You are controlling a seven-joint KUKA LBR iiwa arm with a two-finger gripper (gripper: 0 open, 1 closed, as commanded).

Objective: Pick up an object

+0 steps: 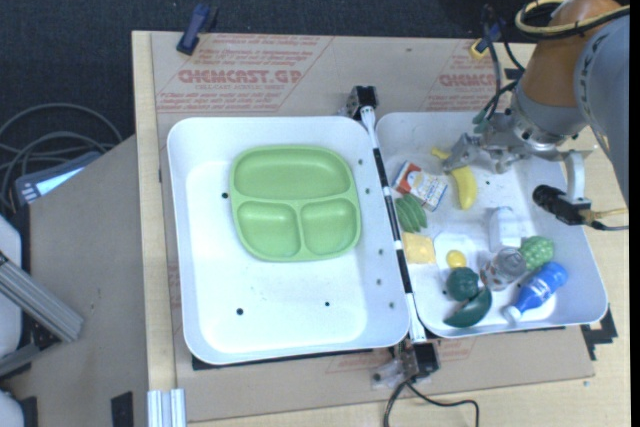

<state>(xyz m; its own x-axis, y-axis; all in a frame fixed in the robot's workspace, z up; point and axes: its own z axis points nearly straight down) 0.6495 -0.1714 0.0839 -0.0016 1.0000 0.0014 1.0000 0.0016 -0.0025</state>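
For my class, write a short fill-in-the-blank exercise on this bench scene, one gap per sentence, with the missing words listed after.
1. The green divided plate lies in the ____ bin.
2. That plate has ____ compartments.
3. The banana in the right bin is coloured ____.
4. The gripper hangs above the ____ bin.

Missing words: left; three; yellow; right

Bench (300, 65) — two white bins (200, 215), side by side
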